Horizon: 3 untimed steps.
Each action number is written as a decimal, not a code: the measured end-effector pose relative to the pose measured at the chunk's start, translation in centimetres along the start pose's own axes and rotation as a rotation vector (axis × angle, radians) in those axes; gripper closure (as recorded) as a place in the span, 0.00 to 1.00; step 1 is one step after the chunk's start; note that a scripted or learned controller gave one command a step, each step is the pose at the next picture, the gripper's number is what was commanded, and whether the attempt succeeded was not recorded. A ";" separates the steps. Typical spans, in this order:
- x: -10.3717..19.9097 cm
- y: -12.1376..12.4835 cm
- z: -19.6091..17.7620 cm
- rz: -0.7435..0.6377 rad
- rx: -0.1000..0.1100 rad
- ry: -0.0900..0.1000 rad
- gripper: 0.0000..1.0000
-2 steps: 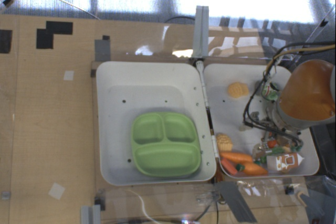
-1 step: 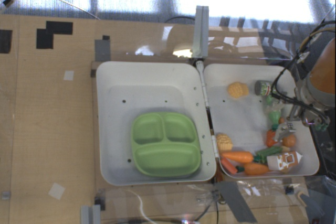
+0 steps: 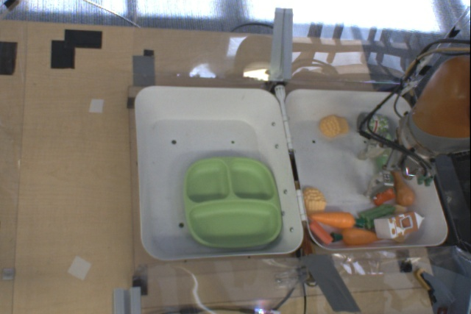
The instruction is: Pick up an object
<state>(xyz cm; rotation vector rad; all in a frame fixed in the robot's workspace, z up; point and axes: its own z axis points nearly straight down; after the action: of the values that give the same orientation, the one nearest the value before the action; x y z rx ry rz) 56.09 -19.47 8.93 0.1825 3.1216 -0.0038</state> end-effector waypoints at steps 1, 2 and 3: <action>0.9 6.0 -0.1 0.015 -0.003 -0.001 0.00; 5.8 10.2 -0.3 0.083 0.004 -0.007 0.00; -0.3 11.0 -0.1 0.153 -0.002 -0.002 0.00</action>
<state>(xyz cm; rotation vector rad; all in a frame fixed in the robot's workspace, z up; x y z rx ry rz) 57.65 -8.56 9.00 0.4200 3.0959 0.0011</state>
